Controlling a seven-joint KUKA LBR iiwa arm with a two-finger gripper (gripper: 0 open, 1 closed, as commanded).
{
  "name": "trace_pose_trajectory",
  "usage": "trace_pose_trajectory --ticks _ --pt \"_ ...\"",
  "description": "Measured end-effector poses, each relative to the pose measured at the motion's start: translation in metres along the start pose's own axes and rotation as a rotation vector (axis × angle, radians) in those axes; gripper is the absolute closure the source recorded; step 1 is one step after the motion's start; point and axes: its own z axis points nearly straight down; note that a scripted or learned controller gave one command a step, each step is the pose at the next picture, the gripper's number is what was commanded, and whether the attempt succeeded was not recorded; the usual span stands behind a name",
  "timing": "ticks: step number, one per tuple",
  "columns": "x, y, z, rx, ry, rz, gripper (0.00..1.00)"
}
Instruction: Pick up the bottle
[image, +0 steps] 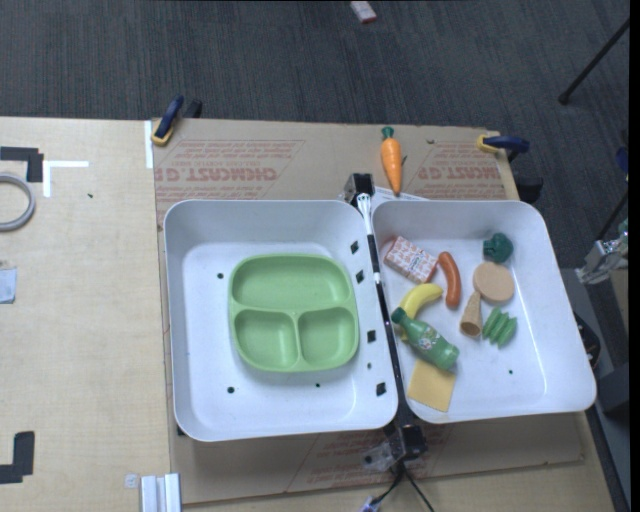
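The green bottle (426, 338) lies on its side in the right bin (540, 385).

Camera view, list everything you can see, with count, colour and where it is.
bins: two, white, side by side on the bench
tray: one, green, three compartments, left bin
bottle: one, green, lying in right bin near its left wall
banana: one, yellow, right bin, above the bottle
sausage: one, red, right bin
packet: one, pink, right bin
cheese slice: one, yellow, right bin, front
carrot: one, orange, on cardboard behind the bins
clamps: two, blue and yellow, cardboard's back corners
gripper: one, metallic, right edge, outside the bins
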Motion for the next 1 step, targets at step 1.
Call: trace_pose_trajectory --ticks 1 --pt "0.1338 -0.0027 0.0704 0.0 0.0 0.008 1.0"
